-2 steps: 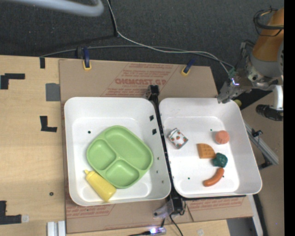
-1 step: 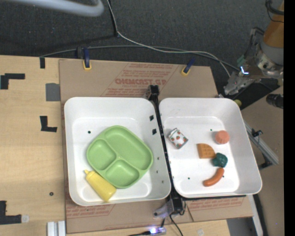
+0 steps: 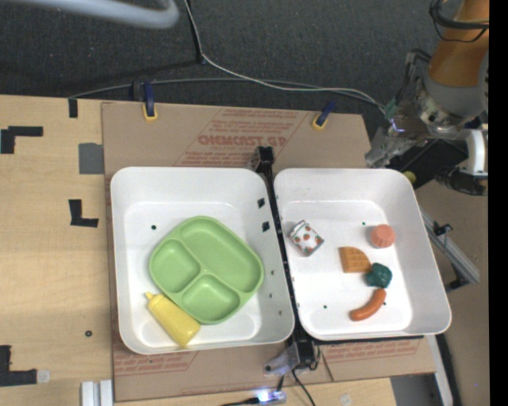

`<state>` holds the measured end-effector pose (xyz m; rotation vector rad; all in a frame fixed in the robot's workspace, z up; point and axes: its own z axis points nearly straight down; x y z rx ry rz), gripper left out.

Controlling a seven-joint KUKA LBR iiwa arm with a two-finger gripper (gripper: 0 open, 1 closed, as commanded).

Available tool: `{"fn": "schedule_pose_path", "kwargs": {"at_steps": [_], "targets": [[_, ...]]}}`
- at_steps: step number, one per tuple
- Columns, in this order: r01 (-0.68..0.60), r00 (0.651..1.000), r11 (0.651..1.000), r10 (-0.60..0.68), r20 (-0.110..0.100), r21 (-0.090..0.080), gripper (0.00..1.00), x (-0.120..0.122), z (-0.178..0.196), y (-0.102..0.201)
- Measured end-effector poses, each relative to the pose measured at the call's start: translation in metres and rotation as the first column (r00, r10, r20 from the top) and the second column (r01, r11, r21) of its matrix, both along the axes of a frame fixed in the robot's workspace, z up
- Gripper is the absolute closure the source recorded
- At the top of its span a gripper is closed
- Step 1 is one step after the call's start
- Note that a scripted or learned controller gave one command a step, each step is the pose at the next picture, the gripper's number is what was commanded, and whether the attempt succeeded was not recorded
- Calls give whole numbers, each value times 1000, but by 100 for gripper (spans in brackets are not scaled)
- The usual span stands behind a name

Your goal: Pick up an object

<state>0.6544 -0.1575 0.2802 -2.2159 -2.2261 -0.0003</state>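
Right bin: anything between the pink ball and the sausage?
Camera view: the orange wedge and dark green piece lie between pink ball and sausage.

We are seeing the arm hanging at upper right, orange band uppermost, wrist pointing down-left, gripper blurred at its lower end.

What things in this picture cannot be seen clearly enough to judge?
- Gripper, camera view: small and dark against clutter at the right bin's far corner; finger state unreadable.
- Small patterned cube: print too small to read.
- Arm: cut off by the top right edge.
- Grey shape at the top: blurred, cut off.
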Motion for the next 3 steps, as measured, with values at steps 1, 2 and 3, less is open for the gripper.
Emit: {"fn": "schedule_pose_path", "kwargs": {"at_steps": [1, 2, 3], "targets": [[0, 1000, 1000, 0, -2, 0, 100, -20, -6, 56], [-2, 1000, 1000, 2, -4, 1, 100, -39, -20, 116], [0, 1000, 1000, 0, -4, 0, 100, -60, -33, 163]]}}
